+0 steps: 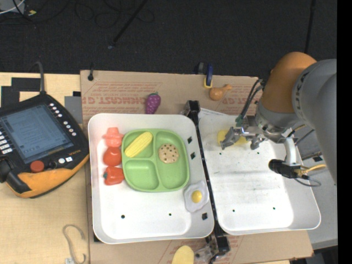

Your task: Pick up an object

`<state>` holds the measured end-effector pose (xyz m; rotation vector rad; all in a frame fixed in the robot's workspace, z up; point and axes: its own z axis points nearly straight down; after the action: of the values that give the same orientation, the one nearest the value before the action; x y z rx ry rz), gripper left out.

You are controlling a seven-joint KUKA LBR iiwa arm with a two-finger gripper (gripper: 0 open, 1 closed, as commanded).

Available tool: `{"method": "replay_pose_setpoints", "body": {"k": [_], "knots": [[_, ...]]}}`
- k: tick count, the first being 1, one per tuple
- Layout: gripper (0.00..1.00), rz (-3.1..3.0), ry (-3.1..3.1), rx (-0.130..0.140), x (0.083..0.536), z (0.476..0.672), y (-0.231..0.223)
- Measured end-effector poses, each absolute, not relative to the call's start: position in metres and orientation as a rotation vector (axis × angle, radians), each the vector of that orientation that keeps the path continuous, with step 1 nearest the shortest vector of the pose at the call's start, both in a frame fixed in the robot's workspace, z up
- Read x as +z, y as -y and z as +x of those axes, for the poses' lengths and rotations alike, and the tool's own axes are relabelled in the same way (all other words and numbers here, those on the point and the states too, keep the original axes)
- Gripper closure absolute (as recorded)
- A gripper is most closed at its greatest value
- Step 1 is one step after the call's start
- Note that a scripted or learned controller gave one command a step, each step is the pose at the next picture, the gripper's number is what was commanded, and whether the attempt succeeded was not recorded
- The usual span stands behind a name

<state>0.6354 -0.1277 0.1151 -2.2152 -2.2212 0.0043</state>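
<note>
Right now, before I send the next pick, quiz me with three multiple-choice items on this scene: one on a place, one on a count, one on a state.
1. Where does the corn lie?
A. In a compartment of the green tray
B. In the right bin
C. On the cardboard

2. How many compartments does the green tray have?
A. Two
B. Three
C. Five

3. Where is the gripper?
A. Over the left bin
B. Over the right bin, near the yellow object
C. Above the teach pendant

Answers:
1 A: the corn rests in the tray's upper-left compartment.
2 B: two small upper ones, one larger lower one.
3 B: it is at that bin's upper-left part, beside the yellow object.
</note>
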Motion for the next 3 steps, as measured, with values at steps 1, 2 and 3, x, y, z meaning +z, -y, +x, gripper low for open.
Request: {"method": "replay_pose_setpoints", "body": {"k": [1,2,3], "knots": [[0.00,-2.213,2.224,0.004,0.086,0.635,0.124],[1.00,-2.215,2.225,0.001,0.098,0.636,0.125],[1.00,-2.225,2.222,-0.004,0.161,0.640,0.129]]}}
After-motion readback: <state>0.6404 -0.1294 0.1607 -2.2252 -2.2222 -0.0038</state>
